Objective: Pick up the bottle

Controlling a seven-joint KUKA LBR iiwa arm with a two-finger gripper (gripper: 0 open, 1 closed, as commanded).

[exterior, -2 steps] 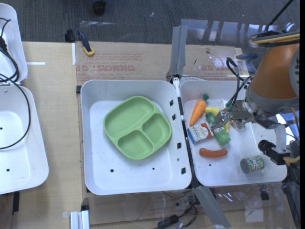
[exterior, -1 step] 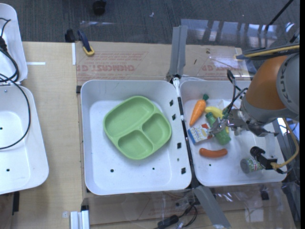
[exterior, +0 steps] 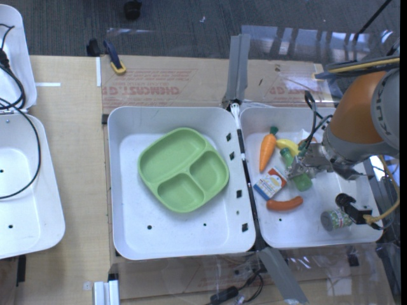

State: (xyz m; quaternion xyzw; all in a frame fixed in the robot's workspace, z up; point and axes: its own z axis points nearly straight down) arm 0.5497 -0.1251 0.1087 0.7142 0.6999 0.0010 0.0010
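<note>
A green bottle point(exterior: 300, 180) lies in the right bin point(exterior: 356, 234), near its middle, between a yellow item and a red sausage. The arm reaches in from the right, its orange band above the wrist. My gripper point(exterior: 306, 165) is low over the bottle, right on top of its upper part and hiding some of it. The bottle's green lower end shows just below the gripper.
Around the bottle lie an orange carrot point(exterior: 267, 152), a yellow banana-like item point(exterior: 287, 145), a small white carton point(exterior: 269, 185), a red sausage point(exterior: 284, 203) and a can point(exterior: 336, 219). The left bin point(exterior: 127, 227) holds a green divided plate point(exterior: 183, 169).
</note>
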